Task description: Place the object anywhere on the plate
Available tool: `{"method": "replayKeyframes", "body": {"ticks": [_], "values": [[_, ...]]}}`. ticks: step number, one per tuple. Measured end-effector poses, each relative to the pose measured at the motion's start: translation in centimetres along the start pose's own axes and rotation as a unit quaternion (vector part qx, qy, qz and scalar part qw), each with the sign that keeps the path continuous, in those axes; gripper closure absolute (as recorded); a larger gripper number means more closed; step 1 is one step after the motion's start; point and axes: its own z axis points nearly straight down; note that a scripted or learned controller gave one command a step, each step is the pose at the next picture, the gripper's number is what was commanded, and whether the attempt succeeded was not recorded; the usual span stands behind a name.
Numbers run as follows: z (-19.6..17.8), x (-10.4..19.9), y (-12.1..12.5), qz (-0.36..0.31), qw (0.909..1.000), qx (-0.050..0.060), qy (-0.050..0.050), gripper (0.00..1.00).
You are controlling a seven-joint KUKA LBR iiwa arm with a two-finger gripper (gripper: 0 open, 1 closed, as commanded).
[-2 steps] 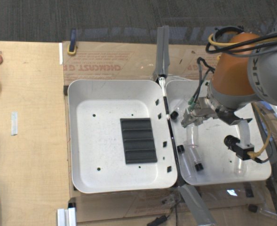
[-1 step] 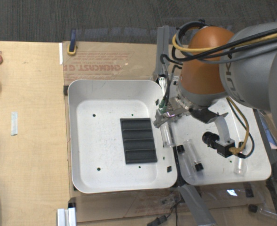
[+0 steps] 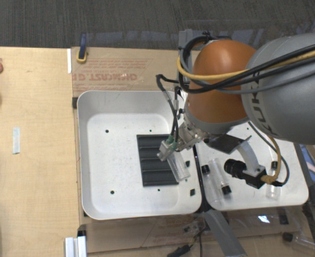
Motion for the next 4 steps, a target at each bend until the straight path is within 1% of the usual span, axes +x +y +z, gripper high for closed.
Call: {"method": "replayKeyframes", "body": {"ticks": [1, 2, 3, 4], "values": [[0.0, -0.7, 5.0, -0.214, 0.9769, -0.001, -0.001, 1.0], [-0.3, -2.5, 11.5, 0.005, 1.0, 0.0, -0.001, 1.0], [3.9, -0.8, 14.9, -0.171, 0.9852, -0.001, -0.001, 1.0], [11.5, -4.0, 13.0, -0.154, 0.988, 0.0, -0.001, 1.0]]}}
